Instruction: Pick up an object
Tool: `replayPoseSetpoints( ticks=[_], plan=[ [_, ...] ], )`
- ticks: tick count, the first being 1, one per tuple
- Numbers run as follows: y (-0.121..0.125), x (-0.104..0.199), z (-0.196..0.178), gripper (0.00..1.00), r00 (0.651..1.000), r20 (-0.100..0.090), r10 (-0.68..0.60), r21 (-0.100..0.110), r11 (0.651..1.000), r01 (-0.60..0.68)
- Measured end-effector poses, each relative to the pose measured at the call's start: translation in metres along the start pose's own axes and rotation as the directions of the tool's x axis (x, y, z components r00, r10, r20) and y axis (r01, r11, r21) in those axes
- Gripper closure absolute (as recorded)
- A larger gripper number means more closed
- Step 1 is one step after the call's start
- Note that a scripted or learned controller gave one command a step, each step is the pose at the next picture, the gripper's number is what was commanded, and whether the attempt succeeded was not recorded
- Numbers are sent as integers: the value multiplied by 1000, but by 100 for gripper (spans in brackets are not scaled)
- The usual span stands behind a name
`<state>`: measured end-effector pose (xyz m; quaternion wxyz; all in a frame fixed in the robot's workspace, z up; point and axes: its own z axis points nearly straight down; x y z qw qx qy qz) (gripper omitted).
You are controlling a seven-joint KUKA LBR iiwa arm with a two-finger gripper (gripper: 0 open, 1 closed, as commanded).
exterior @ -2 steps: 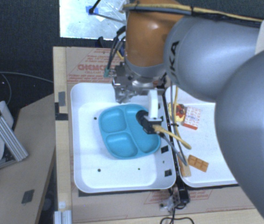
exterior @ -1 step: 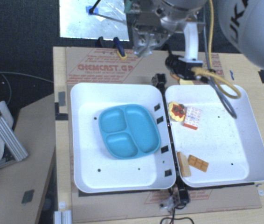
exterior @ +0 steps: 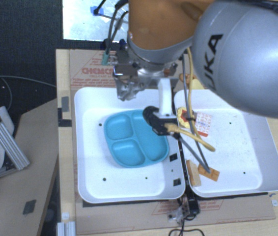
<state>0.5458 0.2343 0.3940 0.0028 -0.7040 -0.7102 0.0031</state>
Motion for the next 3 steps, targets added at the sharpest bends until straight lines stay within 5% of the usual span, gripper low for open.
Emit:
replayPoseSetpoints(
  ticks=[1,2,3],
  plan=[
    [89,-2,116,100,1000,3,11,-4,1000,-11],
    [65,-124,195,100,1000,6,20,0,1000,-20],
    [14,-114,51,100,1000,-5,4,-24,1000,-4]
  ],
)
